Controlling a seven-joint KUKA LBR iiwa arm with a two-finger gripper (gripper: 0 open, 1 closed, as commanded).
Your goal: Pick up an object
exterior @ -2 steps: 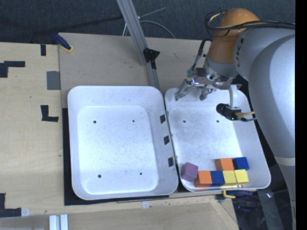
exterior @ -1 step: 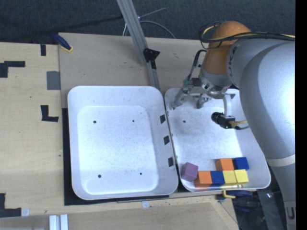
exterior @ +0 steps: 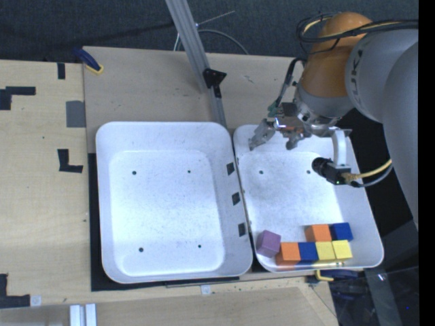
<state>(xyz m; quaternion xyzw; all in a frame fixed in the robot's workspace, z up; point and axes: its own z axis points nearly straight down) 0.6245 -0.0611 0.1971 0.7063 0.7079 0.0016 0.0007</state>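
- The grey arm (exterior: pixel 380 66), with its orange band (exterior: pixel 333 53) above the wrist, reached in from the right and hung over the far end of the right bin (exterior: pixel 353 202).
- The claw (exterior: pixel 277 138) was poised above that bin's far left corner, its two fingers (exterior: pixel 260 136) spread apart with nothing between them.
- The objects lay well apart from the claw, clustered at the near end of the right bin: a purple block (exterior: pixel 269 242) stood to the left, slightly turned, just beside an orange block (exterior: pixel 290 251).
- To the right of these ran a near row of a blue block (exterior: pixel 308 251) and two yellow blocks (exterior: pixel 334 250), touching one another.
- Behind that row sat a second orange block (exterior: pixel 317 233) and a second blue block (exterior: pixel 340 231), side by side.
- The left bin (exterior: pixel 109 182) stood beside the right bin on the wooden tabletop (exterior: pixel 41 202).
- A grey metal bar (exterior: pixel 190 32) slanted across the far part of the tabletop, ending at a black clamp (exterior: pixel 214 79).
- A black cylindrical fitting (exterior: pixel 326 170) with a yellow cable hung beside the wrist.
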